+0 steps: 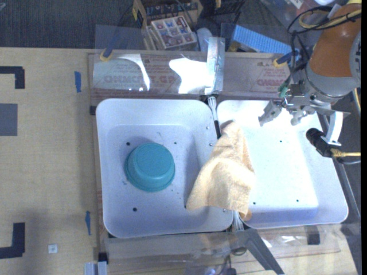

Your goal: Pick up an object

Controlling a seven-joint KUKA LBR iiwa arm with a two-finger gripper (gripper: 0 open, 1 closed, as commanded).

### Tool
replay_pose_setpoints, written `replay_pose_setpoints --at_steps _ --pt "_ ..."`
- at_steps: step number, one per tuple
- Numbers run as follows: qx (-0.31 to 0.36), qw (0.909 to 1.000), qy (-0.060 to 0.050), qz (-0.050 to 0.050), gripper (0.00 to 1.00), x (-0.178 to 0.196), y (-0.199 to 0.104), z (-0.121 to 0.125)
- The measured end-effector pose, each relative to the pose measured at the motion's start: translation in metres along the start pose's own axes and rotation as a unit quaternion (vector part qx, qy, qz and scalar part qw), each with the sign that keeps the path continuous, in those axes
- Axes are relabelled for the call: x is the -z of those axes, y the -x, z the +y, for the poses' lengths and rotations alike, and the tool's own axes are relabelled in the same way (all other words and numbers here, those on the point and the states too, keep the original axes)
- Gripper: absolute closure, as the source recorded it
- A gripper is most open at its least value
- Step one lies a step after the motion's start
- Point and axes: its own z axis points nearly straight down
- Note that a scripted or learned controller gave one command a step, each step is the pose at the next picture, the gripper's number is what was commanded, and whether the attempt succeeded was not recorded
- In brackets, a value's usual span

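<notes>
The gripper (pixel 284 112) is seen spread open and empty above the right bin (pixel 298 202). A soft, light cloth (pixel 226 176) is draped across the divider; a bunched fold would best be pinched.

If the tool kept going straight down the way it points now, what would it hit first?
Probably the bare floor of the right shallow white bin. The tool hangs near that bin's far edge, apart from the crumpled yellow cloth; depth is unclear.
</notes>
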Motion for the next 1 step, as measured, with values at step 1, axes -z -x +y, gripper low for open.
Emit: replay_pose_setpoints --at_steps 1 --pt "0.062 0.9981 0.003 -0.001 0.00 0.0147 -0.0211 0.0248"
